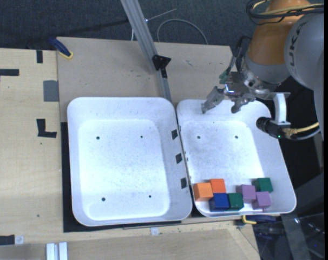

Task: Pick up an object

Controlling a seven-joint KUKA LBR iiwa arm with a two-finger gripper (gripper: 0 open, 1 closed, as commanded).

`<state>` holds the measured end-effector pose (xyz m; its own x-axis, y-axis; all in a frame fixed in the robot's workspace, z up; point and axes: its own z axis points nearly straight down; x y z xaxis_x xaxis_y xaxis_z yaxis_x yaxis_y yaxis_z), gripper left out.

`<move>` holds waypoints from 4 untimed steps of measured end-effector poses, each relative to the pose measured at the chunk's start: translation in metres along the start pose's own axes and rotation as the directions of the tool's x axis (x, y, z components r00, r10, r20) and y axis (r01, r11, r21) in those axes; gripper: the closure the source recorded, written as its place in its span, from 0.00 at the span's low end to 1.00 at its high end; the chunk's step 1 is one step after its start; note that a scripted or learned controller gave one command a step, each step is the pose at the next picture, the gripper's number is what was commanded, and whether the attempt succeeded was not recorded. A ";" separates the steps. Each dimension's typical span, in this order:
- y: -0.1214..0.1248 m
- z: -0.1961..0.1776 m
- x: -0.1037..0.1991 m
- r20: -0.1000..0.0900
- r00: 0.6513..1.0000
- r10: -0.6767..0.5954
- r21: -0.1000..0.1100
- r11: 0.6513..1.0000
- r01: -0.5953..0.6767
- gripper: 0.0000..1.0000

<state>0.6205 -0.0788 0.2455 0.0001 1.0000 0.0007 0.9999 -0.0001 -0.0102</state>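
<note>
- Where the grey KUKA arm with its orange band (280, 15) reaches in from the right of the camera view, its two-finger gripper (223, 107) hangs over the far rim of the right shallow white bin (272, 145), fingers spread apart and grasping nothing.
- Part of the maker's lettering shows on the grey arm casing near the frame's right edge, cut off and not fully readable.
- Small coloured cubes lie clustered along the right bin's near wall, well apart from the gripper: 2 orange cubes (209, 189), a blue cube (220, 201), 2 green cubes (263, 184) and 2 purple cubes (247, 191), several touching.
- Just beside it, the left shallow white bin (120, 156) shows a speckled floor with 4 dark dots.
- Both bins rest on a tan wooden bench (23, 161) marked with black tape pieces; a slanted grey metal rail (139, 23) crosses behind them.
</note>
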 end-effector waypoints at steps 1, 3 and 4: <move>-0.063 -0.121 -0.031 0.003 1.000 0.001 -0.018 1.000 -0.001 0.00; -0.079 -0.010 -0.007 0.003 1.000 0.003 -0.006 1.000 -0.003 0.00; -0.075 0.059 0.050 -0.001 1.000 -0.005 -0.001 1.000 0.005 0.00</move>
<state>0.5446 -0.0287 0.1872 -0.0048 1.0000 0.0022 0.9999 0.0049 -0.0095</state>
